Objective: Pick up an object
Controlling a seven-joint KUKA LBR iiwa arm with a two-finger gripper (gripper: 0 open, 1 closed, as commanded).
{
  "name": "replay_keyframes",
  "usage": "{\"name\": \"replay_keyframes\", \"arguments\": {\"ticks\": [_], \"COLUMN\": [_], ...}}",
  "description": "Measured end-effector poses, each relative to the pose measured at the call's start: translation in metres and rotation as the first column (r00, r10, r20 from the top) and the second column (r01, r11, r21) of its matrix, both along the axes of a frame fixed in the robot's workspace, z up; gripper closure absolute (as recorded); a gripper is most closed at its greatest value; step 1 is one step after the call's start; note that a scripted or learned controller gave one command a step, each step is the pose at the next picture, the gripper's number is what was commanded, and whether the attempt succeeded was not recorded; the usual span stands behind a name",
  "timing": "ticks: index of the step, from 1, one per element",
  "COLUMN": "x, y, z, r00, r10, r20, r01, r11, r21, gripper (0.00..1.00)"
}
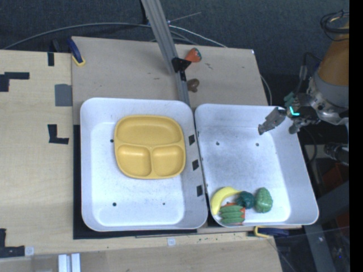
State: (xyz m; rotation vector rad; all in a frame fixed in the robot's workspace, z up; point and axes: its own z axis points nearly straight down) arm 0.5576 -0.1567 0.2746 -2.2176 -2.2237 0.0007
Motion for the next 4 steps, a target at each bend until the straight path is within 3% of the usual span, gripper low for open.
{"name": "replay_keyframes", "arguments": {"ticks": [3, 4], "x": [0.000, 0.001], "y": [0.016, 0.016], "z": [-0.168, -0.155], "r00": [1.000, 1.000], "r10": [-0.001, 0.000], "r20": [-0.006, -0.003], "r01": [0.001, 0.000], "r11": [1.000, 1.000], "r21": [0.000, 0.000], "gripper": [0.00, 1.00]}}
